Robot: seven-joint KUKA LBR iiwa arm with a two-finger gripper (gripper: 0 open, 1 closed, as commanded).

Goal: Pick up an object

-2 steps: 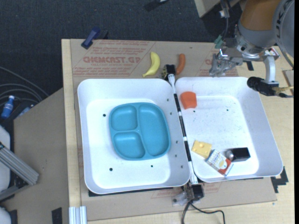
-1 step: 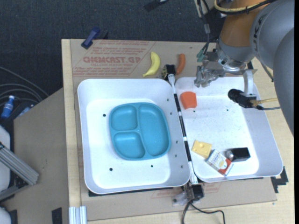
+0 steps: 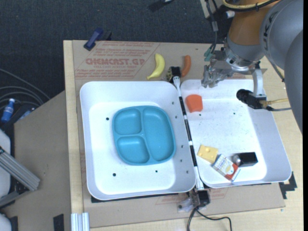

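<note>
While the orange block lies loose on the floor of the right bin, near its far left corner, nothing is lifted yet. Just above and to its right hangs the gripper, fingertips slightly apart with nothing between them. Descent, closing and lifting all remain, I judge.
</note>
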